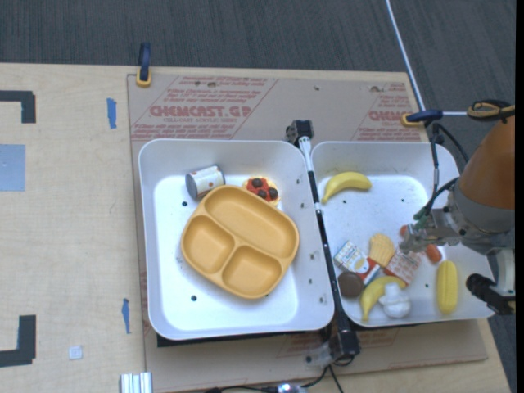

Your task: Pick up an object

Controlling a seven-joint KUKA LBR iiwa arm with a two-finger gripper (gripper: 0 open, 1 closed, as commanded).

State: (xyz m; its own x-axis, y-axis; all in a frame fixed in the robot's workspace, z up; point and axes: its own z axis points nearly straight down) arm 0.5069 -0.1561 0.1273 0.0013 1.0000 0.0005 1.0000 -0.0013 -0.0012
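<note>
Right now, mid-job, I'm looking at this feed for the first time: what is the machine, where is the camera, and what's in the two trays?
This is one camera fixed above the bench, looking down at a slant. The grey robot arm with the orange band reaches in from the right, and its two-finger gripper hangs low over the right white bin. I can't tell whether it holds anything.

That bin contains a curved yellow toy banana near the top, a straight yellow piece near the right wall, and a cluster of small toy foods and packets.

The left white bin holds a yellow three-compartment plastic plate, a small grey can lying on its side, and a small red-and-orange toy pastry.
</note>
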